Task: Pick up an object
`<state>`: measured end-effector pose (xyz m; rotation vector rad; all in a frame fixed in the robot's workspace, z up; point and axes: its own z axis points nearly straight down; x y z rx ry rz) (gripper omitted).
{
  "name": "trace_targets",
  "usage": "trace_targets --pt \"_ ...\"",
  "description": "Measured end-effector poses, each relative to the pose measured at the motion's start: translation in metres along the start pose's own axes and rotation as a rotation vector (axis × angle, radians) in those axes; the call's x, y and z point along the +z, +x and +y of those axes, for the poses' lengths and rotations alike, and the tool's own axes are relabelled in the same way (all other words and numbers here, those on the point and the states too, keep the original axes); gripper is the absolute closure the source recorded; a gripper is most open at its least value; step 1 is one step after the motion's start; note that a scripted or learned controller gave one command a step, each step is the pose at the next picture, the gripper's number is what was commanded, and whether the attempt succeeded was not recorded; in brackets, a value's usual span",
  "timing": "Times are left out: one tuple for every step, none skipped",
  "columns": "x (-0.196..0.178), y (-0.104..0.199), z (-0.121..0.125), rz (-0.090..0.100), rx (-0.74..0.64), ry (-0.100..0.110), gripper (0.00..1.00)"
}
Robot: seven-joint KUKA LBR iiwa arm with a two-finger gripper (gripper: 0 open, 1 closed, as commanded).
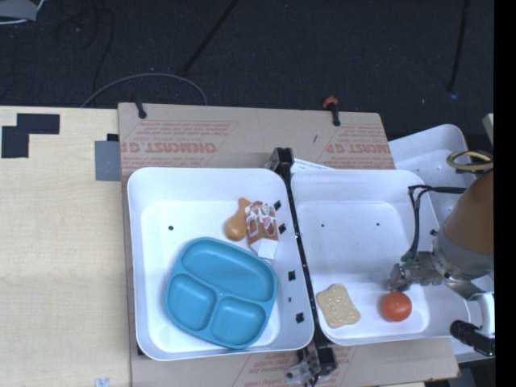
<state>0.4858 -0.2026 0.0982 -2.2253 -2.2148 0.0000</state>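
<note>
Red tomato (396,305) just below gripper (405,273), finger state unclear, beige bread slice (337,305) nearby.

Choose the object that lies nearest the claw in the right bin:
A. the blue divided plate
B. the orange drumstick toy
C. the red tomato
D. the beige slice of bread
C: the red tomato lies just below the claw near the right bin's front right corner, closer than the bread slice.

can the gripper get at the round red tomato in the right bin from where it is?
Probably yes. The round red tomato lies apart from the beige bread slice, uncovered, with the gripper just above it in the view.
</note>
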Motion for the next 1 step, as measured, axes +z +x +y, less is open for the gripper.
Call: trace_targets --pt "-0.0493 0.0045 -0.008 -0.001 -0.005 -0.002 1.0"
